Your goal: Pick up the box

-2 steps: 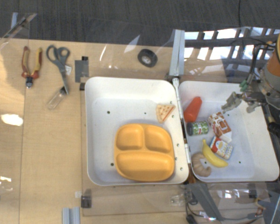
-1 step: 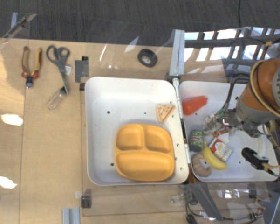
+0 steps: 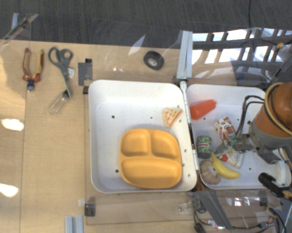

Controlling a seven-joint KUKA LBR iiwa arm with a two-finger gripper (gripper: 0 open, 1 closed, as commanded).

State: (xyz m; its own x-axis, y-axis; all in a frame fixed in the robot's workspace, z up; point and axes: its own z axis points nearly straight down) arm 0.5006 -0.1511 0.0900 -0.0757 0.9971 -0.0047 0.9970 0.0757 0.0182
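The end effector [image 3: 238,147] hangs just beside the box [image 3: 224,129] — its grip state I cannot tell; crowding banana [image 3: 224,167] and can [image 3: 203,146] risk a misgrasp.

In the left bin [image 3: 99,130], a yellow three-part tray [image 3: 150,158] lies near, a waffle-like wedge [image 3: 172,115] beyond it. The right bin [image 3: 223,93] holds a carrot-like orange piece [image 3: 203,108], a green can [image 3: 204,146] and a banana [image 3: 223,168]. Far left lie pliers [image 3: 31,69], scissors [image 3: 63,64] and a tape roll [image 3: 154,59].
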